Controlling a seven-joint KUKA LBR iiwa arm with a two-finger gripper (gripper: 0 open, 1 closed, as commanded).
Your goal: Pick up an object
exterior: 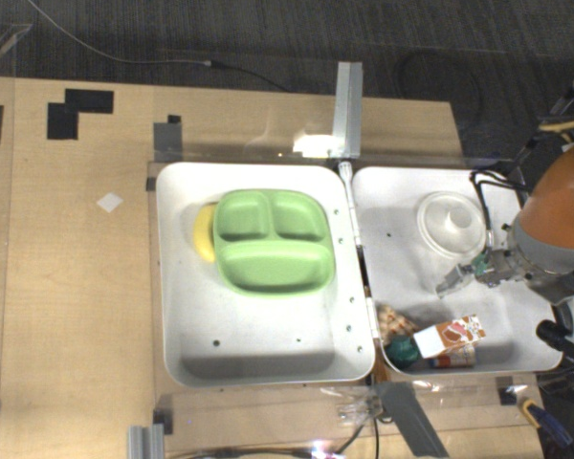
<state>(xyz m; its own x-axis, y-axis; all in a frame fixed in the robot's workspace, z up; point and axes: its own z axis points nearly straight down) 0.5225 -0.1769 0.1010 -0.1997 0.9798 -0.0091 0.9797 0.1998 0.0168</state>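
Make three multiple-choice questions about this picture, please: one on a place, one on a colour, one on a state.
1. Where is the divided plate?
A. left bin
B. right bin
C. on the bench

2. What colour is the thing partly under that plate?
A. red
B. yellow
C. blue

3. How does the carton lie?
A. standing upright
B. on its side
C. inside the clear bowl

Answers:
1 A: the plate sits within the left bin.
2 B: a yellow edge shows at the plate's left side.
3 B: it lies flat in the right bin, near the front wall, apart from the clear bowl.
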